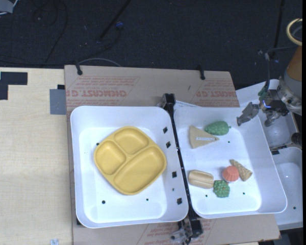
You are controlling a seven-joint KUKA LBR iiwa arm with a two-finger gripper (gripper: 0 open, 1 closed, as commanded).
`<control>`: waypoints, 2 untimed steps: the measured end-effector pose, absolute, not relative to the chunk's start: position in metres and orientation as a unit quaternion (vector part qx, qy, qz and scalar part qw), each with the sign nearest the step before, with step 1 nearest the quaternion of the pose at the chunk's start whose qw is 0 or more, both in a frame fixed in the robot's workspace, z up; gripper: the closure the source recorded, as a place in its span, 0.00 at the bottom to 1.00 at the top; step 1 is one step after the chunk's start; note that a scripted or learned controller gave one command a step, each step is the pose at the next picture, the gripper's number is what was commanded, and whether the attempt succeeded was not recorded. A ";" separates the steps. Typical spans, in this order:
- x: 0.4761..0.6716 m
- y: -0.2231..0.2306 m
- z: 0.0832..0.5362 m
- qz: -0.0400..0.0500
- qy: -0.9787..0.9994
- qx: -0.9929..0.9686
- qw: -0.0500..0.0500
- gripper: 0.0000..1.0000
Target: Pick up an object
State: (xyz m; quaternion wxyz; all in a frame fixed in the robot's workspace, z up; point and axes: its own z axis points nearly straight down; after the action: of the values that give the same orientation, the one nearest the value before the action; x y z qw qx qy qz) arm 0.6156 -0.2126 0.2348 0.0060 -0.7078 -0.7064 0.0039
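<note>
— Bins first: the left bin [86, 137] carries a yellow divided plate [130, 160] near its middle. And the right bin [255, 152]?

— A cheese wedge [200, 137] and green pickle [217, 128] near its far edge; bread roll [200, 178], tomato [230, 174], cone [241, 169] and broccoli [221, 189] toward the near edge.

— The claw [260, 114]?

— Over the right bin's far right corner, fingers spread, gripping nothing.

Even, fairly bright light falls from above on the two white bins [81, 137], whose floors glare close to washed-out, so their walls show mainly as faint grey shading. The yellow divided plate [130, 160] casts a thin soft shadow along its lower edge. The dark floor [143, 24] beyond the worktop is dim and grainy. Overall sharpness is low; the claw [259, 114] looks slightly blurred.
</note>
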 end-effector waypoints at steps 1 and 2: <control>0.618 -0.212 0.243 0.000 -0.707 -0.707 0.000 0.00; 0.619 -0.202 0.192 0.002 -0.708 -0.706 0.003 0.00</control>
State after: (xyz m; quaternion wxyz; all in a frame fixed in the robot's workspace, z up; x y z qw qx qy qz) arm 0.6185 -0.2022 0.1919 0.0031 -0.7061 -0.7081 0.0017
